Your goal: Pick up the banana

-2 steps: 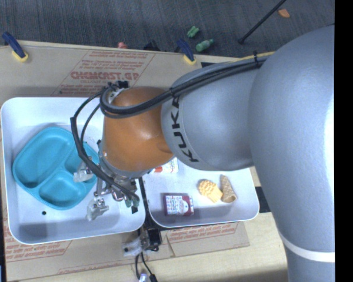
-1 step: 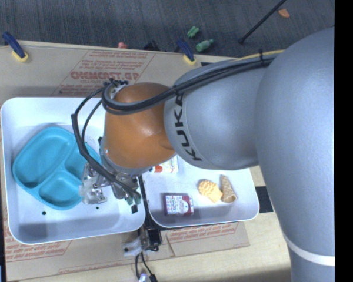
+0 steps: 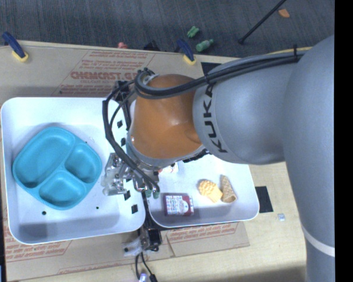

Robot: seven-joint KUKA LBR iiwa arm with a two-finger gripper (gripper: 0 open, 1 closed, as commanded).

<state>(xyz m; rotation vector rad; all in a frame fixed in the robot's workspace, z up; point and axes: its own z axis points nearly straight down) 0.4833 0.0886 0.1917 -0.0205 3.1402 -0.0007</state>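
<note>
My gripper [image 3: 129, 184] hangs low over the wall between the two white bins, at the right edge of the left bin [image 3: 23, 228]. The orange wrist band and grey arm [image 3: 165, 122] cover most of the right bin [image 3: 247, 207] behind it. I cannot pick out a banana among the things in sight. A bumpy yellow piece [image 3: 207, 188] and a tan cone-shaped piece [image 3: 227, 188] lie in the right bin, to the right of the gripper and apart from it.
A blue divided plate [image 3: 56, 166] lies in the left bin, left of the gripper. A small dark red packet [image 3: 177, 204] rests near the right bin's front wall. Cardboard sheets and blue clamps [image 3: 15, 46] border the bins.
</note>
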